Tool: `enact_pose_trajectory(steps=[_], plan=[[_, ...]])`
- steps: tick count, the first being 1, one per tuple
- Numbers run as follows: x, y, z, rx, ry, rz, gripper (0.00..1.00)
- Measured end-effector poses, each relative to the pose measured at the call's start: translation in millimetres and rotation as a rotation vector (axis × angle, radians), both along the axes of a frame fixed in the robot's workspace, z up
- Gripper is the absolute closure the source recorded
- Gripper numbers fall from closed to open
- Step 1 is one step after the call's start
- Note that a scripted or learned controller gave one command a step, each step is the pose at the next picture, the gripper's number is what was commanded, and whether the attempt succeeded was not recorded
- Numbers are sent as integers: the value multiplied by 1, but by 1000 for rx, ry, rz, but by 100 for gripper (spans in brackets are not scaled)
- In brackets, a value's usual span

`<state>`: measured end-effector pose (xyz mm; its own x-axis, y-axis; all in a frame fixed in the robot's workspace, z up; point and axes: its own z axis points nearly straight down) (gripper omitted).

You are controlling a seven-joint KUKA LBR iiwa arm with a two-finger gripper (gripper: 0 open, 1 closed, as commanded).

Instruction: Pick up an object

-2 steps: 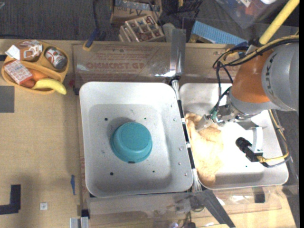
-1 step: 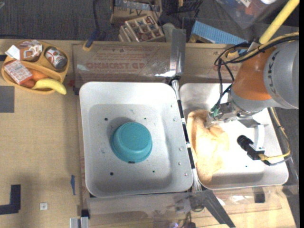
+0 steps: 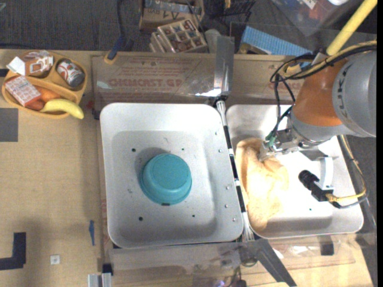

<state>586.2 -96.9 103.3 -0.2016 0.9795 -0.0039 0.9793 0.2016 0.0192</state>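
A teal bowl lies upside down in the middle of the left bin. A tan crumpled cloth lies along the left side of the right bin. My gripper hangs low over the cloth's upper end, at or very near its top edge. The arm's wrist and orange band cover the bin's upper right part.
An orange dish with a banana, boxes and a can sits at the far left of the bench. A cardboard sheet lies behind the bins. Cables trail across the right bin's right side.
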Motion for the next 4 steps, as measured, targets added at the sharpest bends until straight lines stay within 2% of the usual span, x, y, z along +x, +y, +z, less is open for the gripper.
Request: enact_pose_trajectory(steps=[4], plan=[[0,0,0,0,0,0,0]])
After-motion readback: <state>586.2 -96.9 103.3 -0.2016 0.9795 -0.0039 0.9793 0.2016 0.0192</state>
